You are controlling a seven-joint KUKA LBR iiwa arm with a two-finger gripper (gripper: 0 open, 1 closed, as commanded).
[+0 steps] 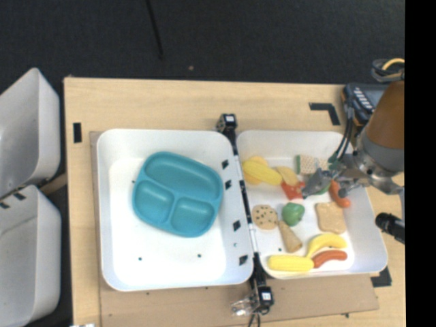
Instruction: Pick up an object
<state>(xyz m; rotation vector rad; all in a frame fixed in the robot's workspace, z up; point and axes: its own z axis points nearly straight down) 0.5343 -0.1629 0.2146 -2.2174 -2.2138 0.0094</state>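
The right bin (pixel 361 240) holds several toy foods. Among them are a yellow fruit (pixel 261 171), a cracker (pixel 308 163), a red pepper piece (pixel 293 190) and a green piece (pixel 293 213). There are also a cookie (pixel 264 216), a cone (pixel 289 237), a toast slice (pixel 330 217), a banana (pixel 325 242), a red sausage (pixel 331 255) and a long yellow piece (pixel 289 263). My gripper (pixel 317 182) hangs low over the bin's upper middle, between the red pepper piece and an orange-red piece (pixel 339 192). The arm's wrist partly hides what lies under it.
The left bin (pixel 116 251) holds a blue divided plate (pixel 178 193). A black-clipped divider (pixel 238 203) runs between the bins. The arm's orange band (pixel 390 118) stands over the right bin's far right corner. White boxes (pixel 24 142) sit off the bench's left.
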